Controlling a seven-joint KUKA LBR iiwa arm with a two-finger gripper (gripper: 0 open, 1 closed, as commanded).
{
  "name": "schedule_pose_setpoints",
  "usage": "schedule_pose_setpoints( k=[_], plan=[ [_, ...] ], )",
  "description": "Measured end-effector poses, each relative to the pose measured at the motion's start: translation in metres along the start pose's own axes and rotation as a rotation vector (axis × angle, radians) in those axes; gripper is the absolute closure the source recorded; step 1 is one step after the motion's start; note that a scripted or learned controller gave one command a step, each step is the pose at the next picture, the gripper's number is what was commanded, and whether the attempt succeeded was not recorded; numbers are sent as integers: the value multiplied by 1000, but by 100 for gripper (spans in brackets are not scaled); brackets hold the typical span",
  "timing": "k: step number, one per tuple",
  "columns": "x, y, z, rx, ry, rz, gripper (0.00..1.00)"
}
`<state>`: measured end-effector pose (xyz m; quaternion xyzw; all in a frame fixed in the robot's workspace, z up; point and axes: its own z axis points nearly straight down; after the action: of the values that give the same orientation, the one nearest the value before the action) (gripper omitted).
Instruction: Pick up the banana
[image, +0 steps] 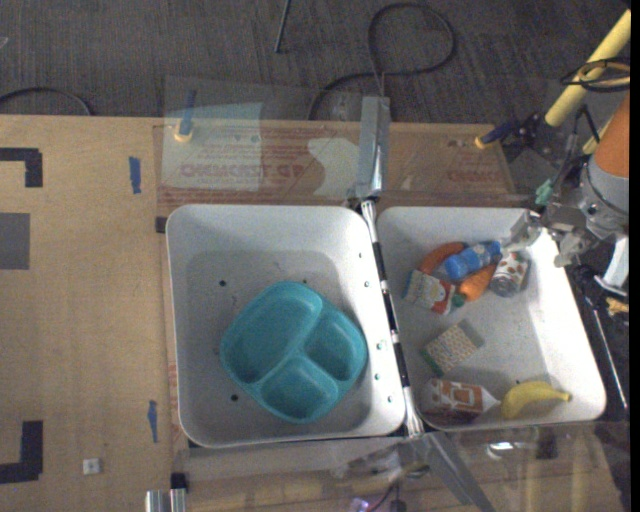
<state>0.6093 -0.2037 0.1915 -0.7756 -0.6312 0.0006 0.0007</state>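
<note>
banana (534, 398) seen lying flat at near right corner of right bin (585, 330), just beside carton (457, 398), untouched. gripper (545, 228) placed over far right edge of bin, near can (510, 273), well apart from banana. finger state cannot be told, blurred. step judged: approach, not yet begun in earnest. next move needed: gripper carried toward near corner, lined across banana, lowered without carton being bumped.

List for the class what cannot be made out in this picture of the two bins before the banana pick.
- Gripper, camera view: small and blurred at the right bin's far corner; finger state unreadable.
- Carton beside the banana: print too small to read.
- Cluster near the blue bottle: overlapping items hide each other's outlines.
- Arm: cut off by the right edge.
</note>
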Motion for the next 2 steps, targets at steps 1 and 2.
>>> schedule_pose_setpoints(
  k=[1,2],
  plan=[
    [-8,-54,59,-2,0,-23,0],
    [-25,-122,104,-10,2,-22,0]
  ],
)
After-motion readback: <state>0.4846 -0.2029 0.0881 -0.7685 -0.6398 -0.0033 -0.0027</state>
